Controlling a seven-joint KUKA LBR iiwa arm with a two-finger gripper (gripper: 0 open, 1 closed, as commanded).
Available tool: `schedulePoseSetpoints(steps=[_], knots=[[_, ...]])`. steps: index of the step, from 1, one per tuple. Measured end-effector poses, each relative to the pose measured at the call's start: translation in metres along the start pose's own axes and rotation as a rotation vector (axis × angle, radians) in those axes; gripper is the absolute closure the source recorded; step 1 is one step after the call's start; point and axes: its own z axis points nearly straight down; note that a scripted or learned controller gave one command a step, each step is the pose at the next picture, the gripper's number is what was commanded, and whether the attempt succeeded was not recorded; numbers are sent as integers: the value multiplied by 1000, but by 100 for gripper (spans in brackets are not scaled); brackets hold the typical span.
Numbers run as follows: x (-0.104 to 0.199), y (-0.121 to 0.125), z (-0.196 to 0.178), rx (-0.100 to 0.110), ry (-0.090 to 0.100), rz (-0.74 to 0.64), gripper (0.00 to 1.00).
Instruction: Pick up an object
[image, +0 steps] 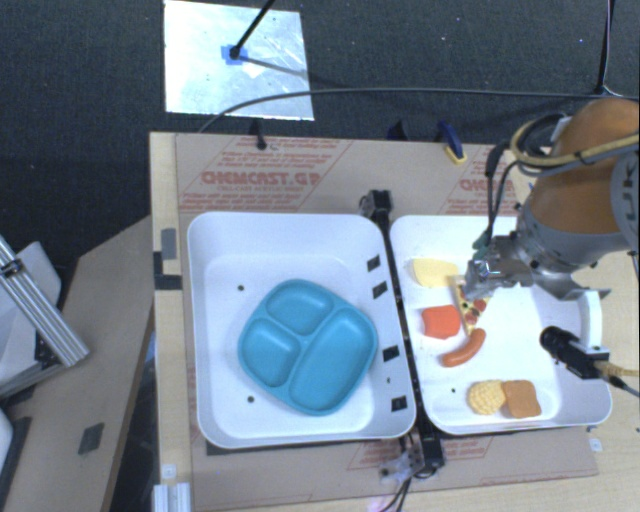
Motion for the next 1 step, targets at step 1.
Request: schedulePoseSetpoints(steps=[1], knots=[[49, 20, -7, -1, 2, -3, 100]])
